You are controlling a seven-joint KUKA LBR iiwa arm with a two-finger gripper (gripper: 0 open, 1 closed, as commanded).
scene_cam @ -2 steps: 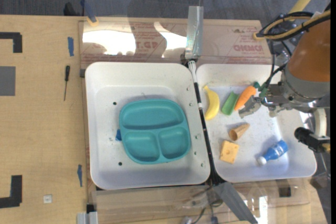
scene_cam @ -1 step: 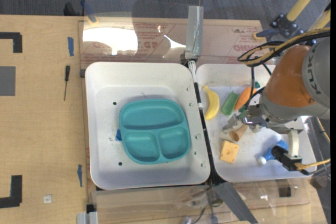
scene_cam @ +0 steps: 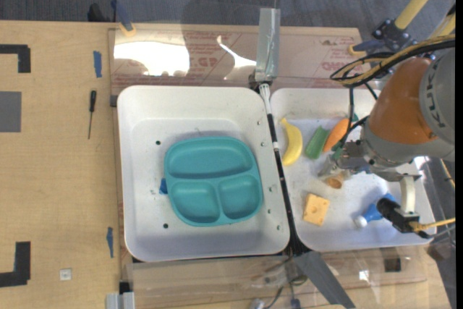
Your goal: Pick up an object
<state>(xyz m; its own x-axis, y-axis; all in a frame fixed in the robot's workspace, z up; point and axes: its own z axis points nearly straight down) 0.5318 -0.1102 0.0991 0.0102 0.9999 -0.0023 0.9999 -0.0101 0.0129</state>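
The right bin point(scene_cam: 340, 239) holds a yellow banana point(scene_cam: 291, 142), a green piece point(scene_cam: 316, 142), an orange carrot point(scene_cam: 337, 134), a tan cheese wedge point(scene_cam: 316, 209), a small brown item point(scene_cam: 333, 182) and a blue-and-white object point(scene_cam: 373, 212). My gripper point(scene_cam: 338, 164) hangs low over the middle of this bin, just above the brown item and right of the green piece. The arm's orange band and grey wrist cover most of it.
The left bin point(scene_cam: 137, 155) holds a teal divided plate point(scene_cam: 213, 180). A clear divider with a grey post point(scene_cam: 267, 47) stands behind the bins. A screwdriver point(scene_cam: 91, 111) lies on the wooden bench at left. Cables and a yellow pole occupy the top right.
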